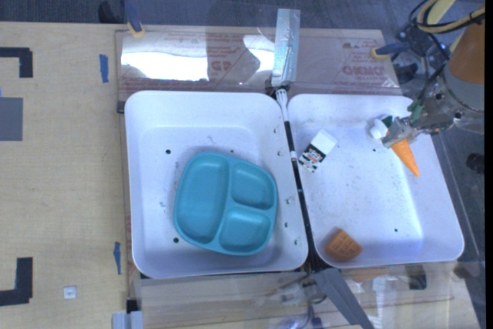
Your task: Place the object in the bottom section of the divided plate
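Lying at upper right in the right bin [439, 239]: toy carrot [406, 156], orange, apparently light, rigid, tapered; best gripped across its thick end. Gripper [394, 131] touching that end; jaw state indeterminate. Teal divided plate [225, 202], left bin [146, 166].

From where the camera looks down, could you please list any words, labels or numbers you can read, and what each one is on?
Red print on the clear panel behind the bins: blurred, not readable.
Red print on the panel's right part: also too blurred to read.
Dark markings on the small white box: too small to read.
No other text.
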`<state>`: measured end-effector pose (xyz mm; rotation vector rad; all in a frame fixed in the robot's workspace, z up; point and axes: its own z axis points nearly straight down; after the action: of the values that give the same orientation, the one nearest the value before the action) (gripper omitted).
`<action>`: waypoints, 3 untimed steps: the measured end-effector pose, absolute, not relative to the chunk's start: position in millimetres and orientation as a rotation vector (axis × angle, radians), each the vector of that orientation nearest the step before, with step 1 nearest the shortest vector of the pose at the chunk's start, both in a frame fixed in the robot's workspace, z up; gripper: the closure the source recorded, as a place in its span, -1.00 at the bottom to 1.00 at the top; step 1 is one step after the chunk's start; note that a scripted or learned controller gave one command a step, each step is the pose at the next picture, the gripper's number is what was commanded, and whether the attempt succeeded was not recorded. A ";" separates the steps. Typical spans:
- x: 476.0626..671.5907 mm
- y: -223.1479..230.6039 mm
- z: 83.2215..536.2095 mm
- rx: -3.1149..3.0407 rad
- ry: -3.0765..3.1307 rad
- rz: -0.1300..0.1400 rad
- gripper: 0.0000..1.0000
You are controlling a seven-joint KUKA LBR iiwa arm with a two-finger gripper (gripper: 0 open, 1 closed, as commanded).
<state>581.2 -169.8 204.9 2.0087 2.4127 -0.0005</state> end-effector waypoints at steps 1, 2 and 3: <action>489.4 -105.9 107.8 2.358 2.084 -0.005 1.00; 501.9 3.9 185.7 2.449 1.969 0.008 1.00; 479.7 96.4 270.0 2.452 1.966 0.005 1.00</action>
<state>479.7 96.4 270.0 2.4524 1.9661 0.0053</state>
